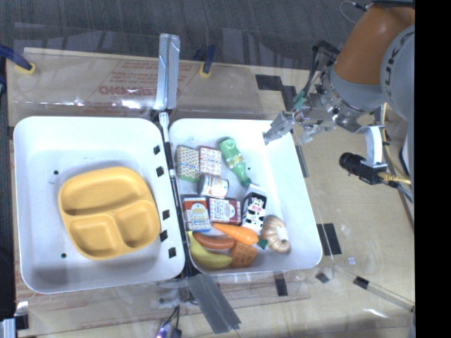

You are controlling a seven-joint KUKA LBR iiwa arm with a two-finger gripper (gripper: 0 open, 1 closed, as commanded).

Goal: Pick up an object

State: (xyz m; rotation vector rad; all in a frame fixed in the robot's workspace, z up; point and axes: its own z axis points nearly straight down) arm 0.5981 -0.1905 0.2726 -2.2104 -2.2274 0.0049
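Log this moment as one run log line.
arm: above right bin's far right corner | gripper: nothing held | toys: in right bin | yellow tray: left bin

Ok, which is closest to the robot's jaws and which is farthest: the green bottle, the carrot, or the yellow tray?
Gripper sits over the right bin's upper right corner.
1. Green bottle, upper part of the right bin.
2. Carrot, lower down in the same bin.
3. Yellow tray, in the left bin.

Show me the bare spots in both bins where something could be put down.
Right bin: bare floor along its right wall and behind the green bottle; its left and front are crowded with cartons, banana and carrot. Left bin: bare floor rings the yellow tray, widest behind it.
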